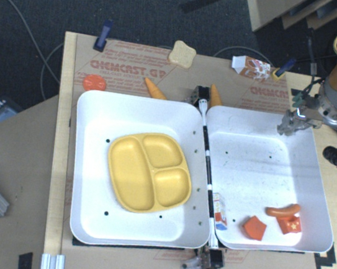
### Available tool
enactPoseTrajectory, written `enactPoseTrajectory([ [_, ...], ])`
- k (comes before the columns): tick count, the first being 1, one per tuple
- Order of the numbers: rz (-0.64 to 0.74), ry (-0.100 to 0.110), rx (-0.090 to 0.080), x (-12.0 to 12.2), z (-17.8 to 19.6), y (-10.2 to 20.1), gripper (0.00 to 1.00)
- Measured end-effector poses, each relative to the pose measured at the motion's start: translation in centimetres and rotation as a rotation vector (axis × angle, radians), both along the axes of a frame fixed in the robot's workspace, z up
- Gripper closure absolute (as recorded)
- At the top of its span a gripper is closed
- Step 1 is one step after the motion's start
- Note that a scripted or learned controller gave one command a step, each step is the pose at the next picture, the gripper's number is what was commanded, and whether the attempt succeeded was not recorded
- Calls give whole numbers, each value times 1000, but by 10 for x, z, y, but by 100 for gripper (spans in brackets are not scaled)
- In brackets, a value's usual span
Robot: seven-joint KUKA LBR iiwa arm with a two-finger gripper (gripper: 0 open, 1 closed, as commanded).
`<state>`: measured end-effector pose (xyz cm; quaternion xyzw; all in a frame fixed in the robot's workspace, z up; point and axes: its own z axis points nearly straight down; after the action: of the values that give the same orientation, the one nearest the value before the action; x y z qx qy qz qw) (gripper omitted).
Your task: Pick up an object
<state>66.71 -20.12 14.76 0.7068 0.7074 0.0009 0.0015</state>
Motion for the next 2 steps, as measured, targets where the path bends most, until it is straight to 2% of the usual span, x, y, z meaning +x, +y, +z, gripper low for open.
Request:
enactPoseTrajectory([
  [1, 0, 4, 2, -6, -10, 15, 100],
  [2, 1, 1, 0, -5, 1, 15, 100],
])
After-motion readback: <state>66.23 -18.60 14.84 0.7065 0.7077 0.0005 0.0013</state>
